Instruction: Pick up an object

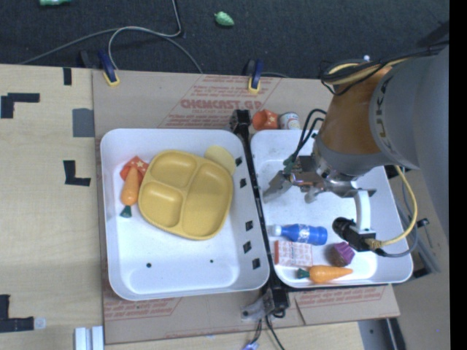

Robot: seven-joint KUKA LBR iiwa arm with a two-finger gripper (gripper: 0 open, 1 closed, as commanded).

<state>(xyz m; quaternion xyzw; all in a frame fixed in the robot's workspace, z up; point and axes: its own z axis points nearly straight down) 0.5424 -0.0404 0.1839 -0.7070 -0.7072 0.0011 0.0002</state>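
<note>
Hovering over the right bin (387, 188), the gripper (281, 184) is sitting near its left wall; whether its fingers are spread, I cannot tell. A bottle (303, 233) is lying below it; a carrot (328, 273) is resting at the front edge.

We count two white bins (117, 268), one yellow divided plate (186, 193), two toy carrots (330, 273), one per bin, one blue bottle (302, 233), one red-and-white packet (293, 253), one purple item (341, 254), two clamps (255, 75) on the bench edge
</note>
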